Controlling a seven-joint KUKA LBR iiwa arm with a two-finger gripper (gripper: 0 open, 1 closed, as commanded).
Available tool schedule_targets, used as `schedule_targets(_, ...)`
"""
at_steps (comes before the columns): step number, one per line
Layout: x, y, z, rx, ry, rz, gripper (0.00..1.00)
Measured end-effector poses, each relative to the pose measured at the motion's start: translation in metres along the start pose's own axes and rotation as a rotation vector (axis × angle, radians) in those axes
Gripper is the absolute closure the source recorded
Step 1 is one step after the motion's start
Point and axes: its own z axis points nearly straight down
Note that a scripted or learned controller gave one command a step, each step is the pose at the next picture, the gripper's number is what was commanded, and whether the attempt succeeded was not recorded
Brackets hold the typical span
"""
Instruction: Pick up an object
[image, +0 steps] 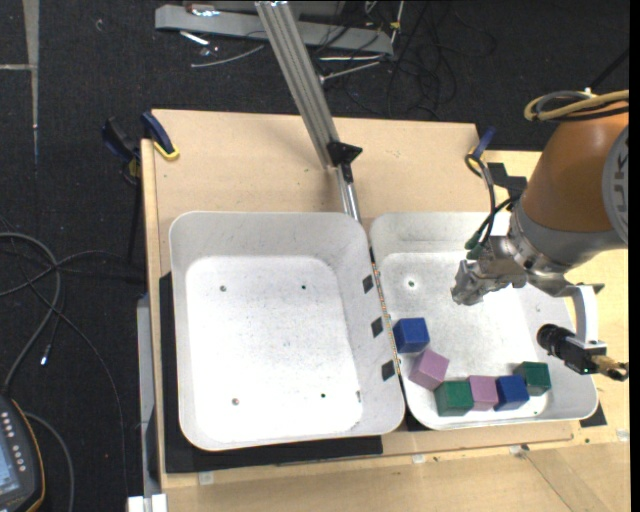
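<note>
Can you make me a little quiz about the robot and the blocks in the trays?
1. True or false: all the blocks lie in the right bin.
2. How many blocks are there? A) four B) six C) eight
3. Fill in: the hand hangs over the ____ bin.

Key:
1. True. They sit along that bin's near side.
2. B. There are two blue blocks, two pink blocks and two green blocks.
3. Right. It is above the bin floor, apart from the blocks.
</note>
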Motion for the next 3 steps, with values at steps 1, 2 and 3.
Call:
schedule_targets(1,0.0,0.001,-0.01,-0.002,-0.001,-0.001,1.0)
schedule_targets(2,-0.025,-0.002,-0.201,-0.003,-0.003,0.0,1.0)
schedule_targets(3,-0.109,-0.002,-0.109,0.015,-0.001,0.01,1.0)
